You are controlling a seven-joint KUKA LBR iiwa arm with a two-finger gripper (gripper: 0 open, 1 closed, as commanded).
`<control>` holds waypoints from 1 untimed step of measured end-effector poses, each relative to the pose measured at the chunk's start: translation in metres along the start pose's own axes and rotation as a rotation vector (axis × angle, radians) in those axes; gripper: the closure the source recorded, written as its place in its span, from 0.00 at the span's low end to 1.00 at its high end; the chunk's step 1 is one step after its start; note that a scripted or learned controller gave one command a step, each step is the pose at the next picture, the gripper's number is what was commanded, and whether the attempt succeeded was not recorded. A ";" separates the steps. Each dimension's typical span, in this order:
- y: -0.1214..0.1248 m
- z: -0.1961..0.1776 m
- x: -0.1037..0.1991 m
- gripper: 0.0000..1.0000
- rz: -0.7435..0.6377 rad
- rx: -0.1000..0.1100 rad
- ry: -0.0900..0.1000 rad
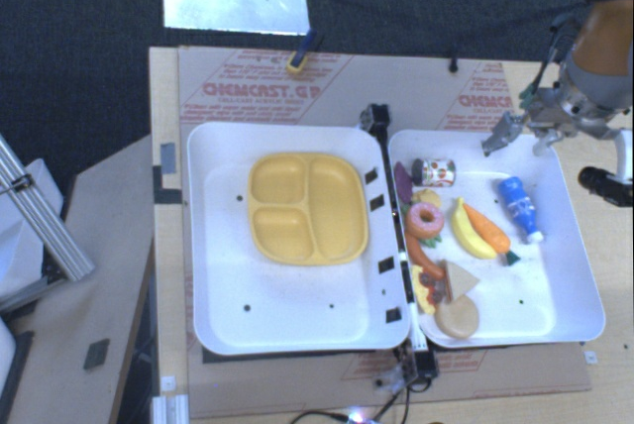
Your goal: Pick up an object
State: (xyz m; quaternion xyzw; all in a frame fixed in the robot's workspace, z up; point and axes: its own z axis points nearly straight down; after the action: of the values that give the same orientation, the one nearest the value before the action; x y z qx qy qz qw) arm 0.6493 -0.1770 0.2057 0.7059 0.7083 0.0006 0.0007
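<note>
While the gripper [522, 127] hovers with fingers spread and nothing between them over the right bin's [584, 313] far rim, the blue bottle [519, 207] lies just below it toward the bin's middle, its long axis running from far to near.

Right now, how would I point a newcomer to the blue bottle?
Look in the right bin, the one crowded with toy food, not the left bin with the yellow tray. Near its far right wall, right of the carrot and banana, lies the blue bottle. It is the only blue item, with a white cap.
</note>
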 end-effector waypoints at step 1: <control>0.001 0.041 0.001 0.00 -0.001 0.002 0.000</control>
State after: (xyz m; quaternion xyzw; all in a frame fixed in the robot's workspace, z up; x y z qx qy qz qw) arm 0.6508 -0.1761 0.1644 0.7055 0.7087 -0.0002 -0.0001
